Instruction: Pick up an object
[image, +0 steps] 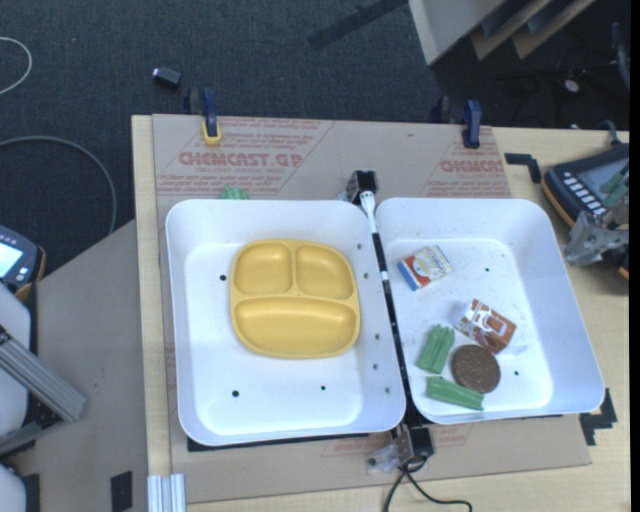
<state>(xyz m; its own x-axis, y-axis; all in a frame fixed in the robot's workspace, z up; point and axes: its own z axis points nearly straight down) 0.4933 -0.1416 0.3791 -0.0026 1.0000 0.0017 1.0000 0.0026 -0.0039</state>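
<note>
on the left side of the tabletop (300, 150) stands the left shallow white plastic bin (200, 330). inside it lies a yellow plastic plate with three compartments (295, 298), flat and near the middle of the bin, a little toward the back. nothing rests on this plate.

the two bins touch along their middle edge, where a thin black strip (385, 290) runs between them.

the right shallow white plastic bin (540, 260) holds the small things. near its back left part lies a small flat packet in white, blue and red (426, 267). more to the front lies a small orange and white packet (486, 325), and just in front of it, a round brown disc (475, 368). left of the disc stands a short green plastic piece (436, 349), and in front of the disc lies a second green plastic piece (455, 393), close to it or touching; i cannot tell which.

about the tool, i cannot tell if it is spread or pressed together. by my judgement the task is at its beginning: every object lies in a bin, nothing is lifted, so the approach, the grasp and the lift are all left to do.
</note>
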